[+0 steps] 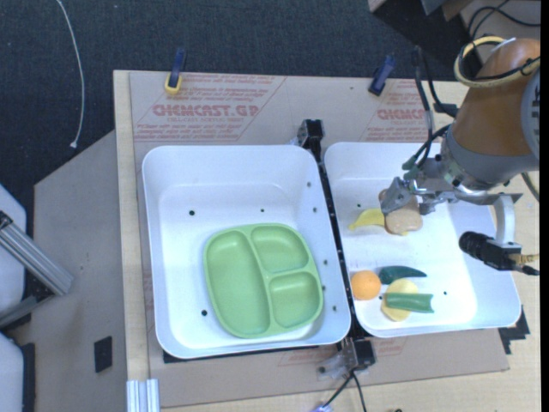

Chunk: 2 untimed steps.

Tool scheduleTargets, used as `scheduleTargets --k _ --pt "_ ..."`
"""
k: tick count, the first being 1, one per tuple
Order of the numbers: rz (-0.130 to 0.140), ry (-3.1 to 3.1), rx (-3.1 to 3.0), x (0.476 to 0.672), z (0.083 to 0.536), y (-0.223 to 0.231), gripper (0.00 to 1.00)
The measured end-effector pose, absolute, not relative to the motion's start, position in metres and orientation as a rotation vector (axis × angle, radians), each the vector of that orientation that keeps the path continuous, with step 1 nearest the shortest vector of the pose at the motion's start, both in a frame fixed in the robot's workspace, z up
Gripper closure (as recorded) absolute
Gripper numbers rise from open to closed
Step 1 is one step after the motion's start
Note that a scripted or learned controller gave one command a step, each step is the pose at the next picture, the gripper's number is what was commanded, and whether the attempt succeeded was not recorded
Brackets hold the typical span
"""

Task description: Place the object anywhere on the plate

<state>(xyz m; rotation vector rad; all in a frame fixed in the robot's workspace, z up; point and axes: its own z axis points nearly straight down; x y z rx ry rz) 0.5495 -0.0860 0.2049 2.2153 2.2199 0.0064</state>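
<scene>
Whether my fingers point(401, 197) were apart or together I could not tell, but they hung right over the beige lump point(403, 222) in the right bin point(480, 312), placed to grip it, well apart from the plate point(262, 278).

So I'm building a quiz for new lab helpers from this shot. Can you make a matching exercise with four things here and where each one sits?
Things:
1. plate
2. orange
3. potato
4. gripper

Places:
A. right bin, just under the gripper
B. left bin, near the front
C. over the right bin's back half
D. right bin, by the wall next to the left bin

Pairs: 1-B, 2-D, 3-A, 4-C
</scene>
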Motion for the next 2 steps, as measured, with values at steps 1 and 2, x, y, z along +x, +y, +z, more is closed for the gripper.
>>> scheduleTargets --k 1,2 --pt "0.002 2.221 2.219 0.550 0.209 -0.086 1.00" --pt "0.006 2.226 2.213 0.579 0.222 -0.037 1.00"
